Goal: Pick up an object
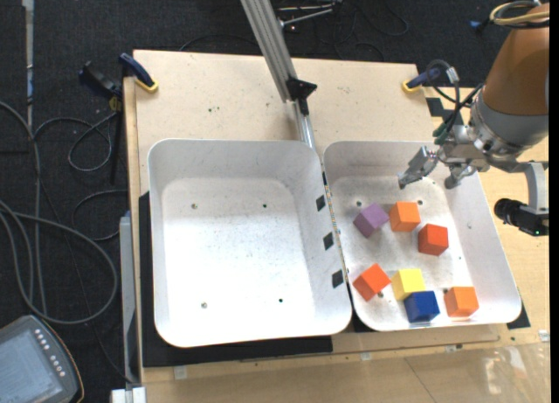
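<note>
Your gripper (432, 171) hovers with fingers spread wide and nothing between them, over the right bin's (498, 253) far end; no cube is picked yet.

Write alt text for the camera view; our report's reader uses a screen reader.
The arm's open tool hovers over the right bin, above seven blocks: purple, blue, yellow, red and three orange. The left bin sits beside it.
</note>
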`<state>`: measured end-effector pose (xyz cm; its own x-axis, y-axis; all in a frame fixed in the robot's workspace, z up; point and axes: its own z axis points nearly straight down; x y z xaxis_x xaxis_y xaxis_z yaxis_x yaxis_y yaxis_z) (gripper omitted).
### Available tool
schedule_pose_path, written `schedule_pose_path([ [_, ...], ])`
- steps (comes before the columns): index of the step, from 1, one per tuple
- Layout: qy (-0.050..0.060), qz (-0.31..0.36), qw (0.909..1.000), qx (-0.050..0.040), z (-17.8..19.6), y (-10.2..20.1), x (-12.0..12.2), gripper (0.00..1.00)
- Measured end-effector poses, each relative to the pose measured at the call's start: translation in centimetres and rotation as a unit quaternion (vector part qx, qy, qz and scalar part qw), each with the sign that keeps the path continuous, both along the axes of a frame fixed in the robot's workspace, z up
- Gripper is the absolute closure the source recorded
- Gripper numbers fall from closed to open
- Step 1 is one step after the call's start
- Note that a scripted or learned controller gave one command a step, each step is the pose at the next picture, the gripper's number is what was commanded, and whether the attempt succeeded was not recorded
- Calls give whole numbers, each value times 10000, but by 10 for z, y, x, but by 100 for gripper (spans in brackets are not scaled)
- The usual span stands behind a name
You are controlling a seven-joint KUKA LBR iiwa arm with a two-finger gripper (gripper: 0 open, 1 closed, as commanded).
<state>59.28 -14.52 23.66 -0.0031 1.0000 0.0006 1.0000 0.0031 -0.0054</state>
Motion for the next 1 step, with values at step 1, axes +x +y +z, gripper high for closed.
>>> schedule_pose_path([
  [1, 9, -22, 10000, 1, -64, -1, -3, 0],
])
